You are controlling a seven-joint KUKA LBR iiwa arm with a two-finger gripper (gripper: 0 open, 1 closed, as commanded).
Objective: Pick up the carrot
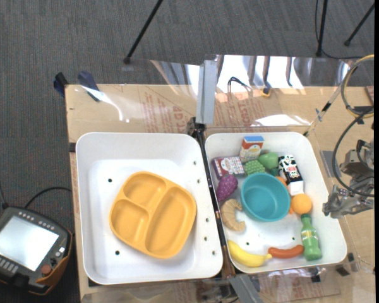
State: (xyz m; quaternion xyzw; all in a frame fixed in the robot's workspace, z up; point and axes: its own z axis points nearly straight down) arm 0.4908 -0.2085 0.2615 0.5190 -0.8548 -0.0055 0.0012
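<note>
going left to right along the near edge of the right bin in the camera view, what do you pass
banana → sausage → green bottle. The hand sits further right, outside the bin's rim.

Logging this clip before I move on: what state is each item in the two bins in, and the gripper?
yellow divided plate: flat in left bin, compartments bare.
teal bowl: upright in right bin.
green bottle: lying down.
banana: lying by near wall.
croissant: lying beside bowl.
small carton: upright at far wall.
gripper: outside the right bin, fingers unclear.
</note>
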